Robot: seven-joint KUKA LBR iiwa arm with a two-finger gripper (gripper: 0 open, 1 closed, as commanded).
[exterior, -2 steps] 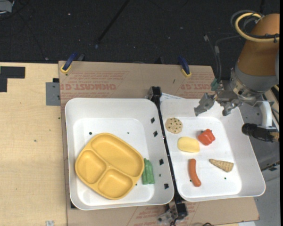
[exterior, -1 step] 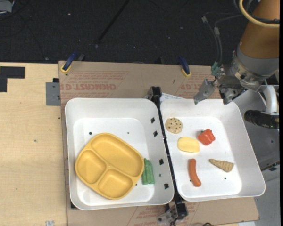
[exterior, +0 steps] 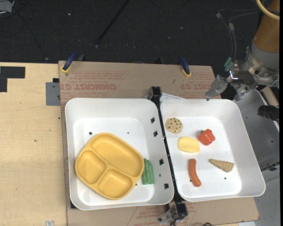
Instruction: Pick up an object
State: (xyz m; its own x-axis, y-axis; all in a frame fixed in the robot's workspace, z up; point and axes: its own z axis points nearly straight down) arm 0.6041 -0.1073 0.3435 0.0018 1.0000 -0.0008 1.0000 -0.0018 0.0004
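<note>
The right bin (exterior: 247, 145) holds a round chocolate-chip cookie (exterior: 173, 125), a pale yellow oval piece (exterior: 188, 145), a red pepper (exterior: 206, 136), an orange-red sausage (exterior: 194, 172) and a tan cone (exterior: 221, 165). My gripper (exterior: 228, 89) hangs above the right bin's far right corner, over the cardboard, well apart from all of them. Its fingers are spread open with nothing between them. The arm's orange band sits at the upper right.
In the left bin (exterior: 85, 112) lie a yellow three-compartment plate (exterior: 111, 165) and a green pea pod (exterior: 147, 172) beside it. Both bins rest on cardboard (exterior: 132, 79) held by clamps at the back. A black divider (exterior: 161, 140) runs between the bins.
</note>
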